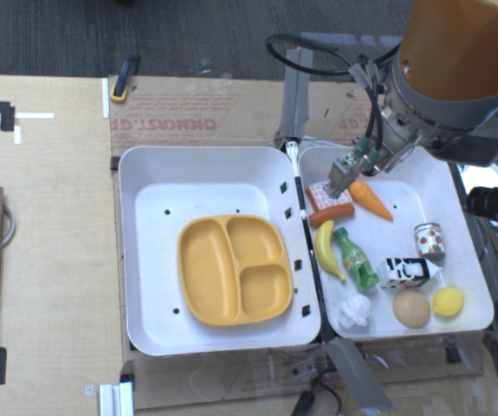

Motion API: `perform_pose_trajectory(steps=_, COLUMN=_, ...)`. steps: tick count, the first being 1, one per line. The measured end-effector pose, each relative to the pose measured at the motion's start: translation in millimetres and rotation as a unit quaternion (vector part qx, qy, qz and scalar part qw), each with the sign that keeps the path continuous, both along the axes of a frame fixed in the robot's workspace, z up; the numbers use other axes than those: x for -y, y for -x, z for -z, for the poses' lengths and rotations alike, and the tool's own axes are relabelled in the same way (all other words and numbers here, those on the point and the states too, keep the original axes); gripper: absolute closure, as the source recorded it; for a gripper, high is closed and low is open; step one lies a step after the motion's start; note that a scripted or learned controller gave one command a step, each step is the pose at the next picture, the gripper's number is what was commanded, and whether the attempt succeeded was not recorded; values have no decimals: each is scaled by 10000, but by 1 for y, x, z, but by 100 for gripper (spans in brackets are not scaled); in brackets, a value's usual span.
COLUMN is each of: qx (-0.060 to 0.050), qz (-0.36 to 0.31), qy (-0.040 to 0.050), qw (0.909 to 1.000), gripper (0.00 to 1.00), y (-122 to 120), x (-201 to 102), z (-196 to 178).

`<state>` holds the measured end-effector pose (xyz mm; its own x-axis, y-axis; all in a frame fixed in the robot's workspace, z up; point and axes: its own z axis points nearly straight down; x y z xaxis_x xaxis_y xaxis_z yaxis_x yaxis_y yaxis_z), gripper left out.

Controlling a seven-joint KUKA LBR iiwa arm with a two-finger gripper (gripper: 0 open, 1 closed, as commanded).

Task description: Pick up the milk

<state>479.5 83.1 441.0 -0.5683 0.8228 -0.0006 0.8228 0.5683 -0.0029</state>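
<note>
From above, the end effector (346,177) hangs over the red-and-white box (325,196), far from the milk (404,271), which sits between the green bottle (355,258) and the can (429,240). Whether it grips anything I cannot tell. Descending here risks grabbing the box or carrot (371,198).

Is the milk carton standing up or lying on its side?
On its side: the small black-and-white milk carton lies flat on the right white bin floor.

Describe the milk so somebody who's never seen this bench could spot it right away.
Look in the right bin, toward its near edge. The milk is a small carton lying between the green bottle and the tin can, just above the brown egg. Only it has black-and-white cow patches.
</note>
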Motion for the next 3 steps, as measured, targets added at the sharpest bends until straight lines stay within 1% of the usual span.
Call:
perform_pose_trajectory(steps=1, qx=2, qz=839, qy=2, qw=9965, gripper=100, y=0, x=-7, z=0)
perform_pose_trajectory(steps=3, qx=-15, qz=826, qy=24, qw=9966, gripper=100, y=-4, x=-7, z=-15)
